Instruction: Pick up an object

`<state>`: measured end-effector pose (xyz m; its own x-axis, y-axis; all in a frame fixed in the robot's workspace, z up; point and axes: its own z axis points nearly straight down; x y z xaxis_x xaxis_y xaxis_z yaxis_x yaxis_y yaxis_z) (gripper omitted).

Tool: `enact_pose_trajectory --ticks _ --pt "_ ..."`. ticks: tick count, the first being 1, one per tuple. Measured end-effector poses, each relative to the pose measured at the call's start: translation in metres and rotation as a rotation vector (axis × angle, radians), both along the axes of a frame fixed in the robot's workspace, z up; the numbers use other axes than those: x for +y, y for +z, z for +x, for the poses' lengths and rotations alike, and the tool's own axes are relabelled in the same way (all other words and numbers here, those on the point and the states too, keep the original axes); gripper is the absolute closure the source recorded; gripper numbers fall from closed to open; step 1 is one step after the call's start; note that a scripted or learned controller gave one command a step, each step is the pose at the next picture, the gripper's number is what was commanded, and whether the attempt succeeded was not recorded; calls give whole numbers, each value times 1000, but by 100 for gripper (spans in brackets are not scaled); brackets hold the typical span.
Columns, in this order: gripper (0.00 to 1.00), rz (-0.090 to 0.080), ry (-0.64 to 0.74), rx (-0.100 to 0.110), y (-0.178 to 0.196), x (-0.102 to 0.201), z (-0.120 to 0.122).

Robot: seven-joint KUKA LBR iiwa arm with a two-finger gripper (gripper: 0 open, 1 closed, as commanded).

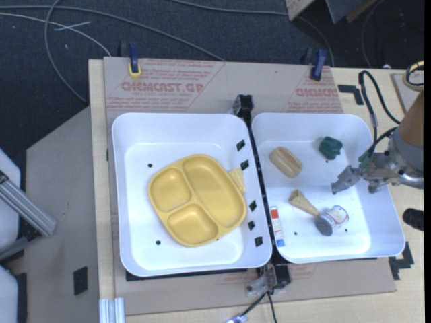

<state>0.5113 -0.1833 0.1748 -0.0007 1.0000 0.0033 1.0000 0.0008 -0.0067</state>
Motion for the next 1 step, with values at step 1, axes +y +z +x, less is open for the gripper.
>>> enact_pose_trajectory --ticks 1 --pt "0 0 -1 1 -62 -1 -6"
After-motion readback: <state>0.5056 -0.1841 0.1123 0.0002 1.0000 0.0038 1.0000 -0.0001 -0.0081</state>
